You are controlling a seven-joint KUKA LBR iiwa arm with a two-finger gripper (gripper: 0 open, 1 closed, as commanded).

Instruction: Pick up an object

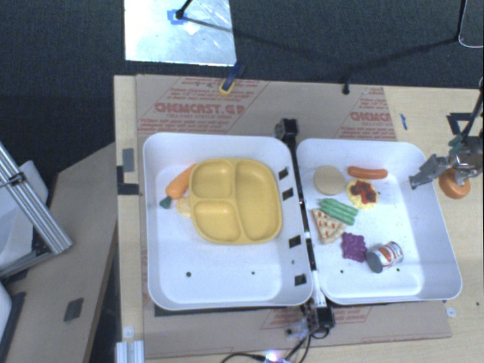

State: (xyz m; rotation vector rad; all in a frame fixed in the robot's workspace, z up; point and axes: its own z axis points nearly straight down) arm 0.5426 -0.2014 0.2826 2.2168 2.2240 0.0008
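gripper [425,174] hangs over right bin [432,237] rim, finger state cannot tell, toy food [355,215] clustered there within reach, nothing grasped yet.

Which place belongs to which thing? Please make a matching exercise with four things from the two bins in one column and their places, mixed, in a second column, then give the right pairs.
Things:
1. carrot
2. can
3. sausage
4. yellow tray

Places:
A. right bin, near its front right part, lying on its side
B. left bin, against the tray's left edge
C. right bin, near its back wall
D. middle of the left bin

Right pairs: 1-B, 2-A, 3-C, 4-D.
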